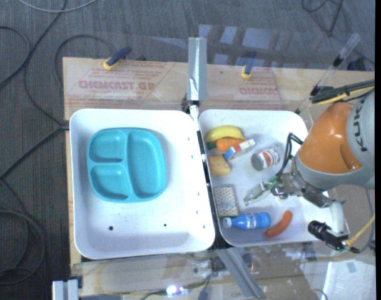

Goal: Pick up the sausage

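1. My claw (253, 194) sits in the middle of the right bin (284, 119), pointing toward frame left. Its two thin metallic fingers are spread slightly apart, with nothing between them.
2. My arm (331, 145) enters from the right edge of the frame. It shows a smooth, rounded orange band above a grey wrist.
3. The sausage (278, 224) lies at the lower right of the right bin. It is one short, glossy, red-orange cylinder with rounded ends, slightly curved. It lies below and to the right of my claw, apart from it.
4. Count of bins: two shallow white bins with rounded corners, side by side on the wooden table (84, 80).
5. The left bin (140, 230) contains one turquoise plastic tray (127, 164) with three compartments.
6. Right bin contents besides the sausage:
   - one yellow banana (224, 132) at upper left;
   - one orange rounded item (224, 144) just below the banana;
   - one small red, white and blue tube (243, 147) beside it;
   - one grey cylindrical can (265, 159) on its side;
   - one pale yellow lump (219, 165);
   - one square, mesh-textured pad (224, 199);
   - one blue bottle (248, 220) lying on its side, just left of the sausage.
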Action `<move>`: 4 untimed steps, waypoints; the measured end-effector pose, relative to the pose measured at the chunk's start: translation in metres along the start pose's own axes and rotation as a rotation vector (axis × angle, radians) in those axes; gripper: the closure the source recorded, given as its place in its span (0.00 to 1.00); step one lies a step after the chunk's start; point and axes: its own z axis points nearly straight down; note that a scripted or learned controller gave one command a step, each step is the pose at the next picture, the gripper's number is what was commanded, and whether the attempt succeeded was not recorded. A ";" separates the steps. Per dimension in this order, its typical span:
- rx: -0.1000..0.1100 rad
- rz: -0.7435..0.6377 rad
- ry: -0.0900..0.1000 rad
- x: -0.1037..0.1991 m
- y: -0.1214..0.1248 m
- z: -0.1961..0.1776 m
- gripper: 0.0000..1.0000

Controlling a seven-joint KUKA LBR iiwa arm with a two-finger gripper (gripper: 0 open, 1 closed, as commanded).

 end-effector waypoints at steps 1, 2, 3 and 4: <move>-0.015 0.000 -0.003 -0.036 -0.010 0.010 0.00; -0.016 0.018 0.007 -0.060 -0.010 0.010 0.00; -0.019 0.036 -0.002 -0.057 -0.010 0.010 0.00; -0.020 0.052 -0.001 -0.057 -0.010 0.010 0.00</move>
